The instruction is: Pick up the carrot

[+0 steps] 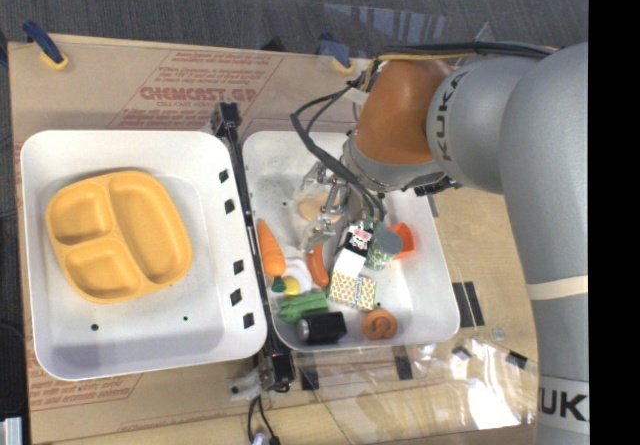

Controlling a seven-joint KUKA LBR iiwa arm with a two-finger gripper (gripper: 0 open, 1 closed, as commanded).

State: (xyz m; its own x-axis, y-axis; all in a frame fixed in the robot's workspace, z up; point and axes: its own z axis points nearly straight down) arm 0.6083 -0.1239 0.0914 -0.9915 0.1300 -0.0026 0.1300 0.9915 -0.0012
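Observation:
The carrot (270, 245), orange with a small green top at its near end, lies along the left wall of the right bin (440, 293). My gripper (326, 216) hangs over the middle of that bin, a short way right of the carrot and apart from it. A second, shorter orange piece (318, 267) lies just below the gripper. The grey arm with its orange band (395, 118) covers the bin's far right part.
Near the bin's front lie a green item (303, 306), a black cylinder (322, 328), an orange round piece (378, 324), a patterned box (352, 289) and a small yellow ball (291, 285). A yellow divided plate (118, 233) sits in the left bin (60, 353).

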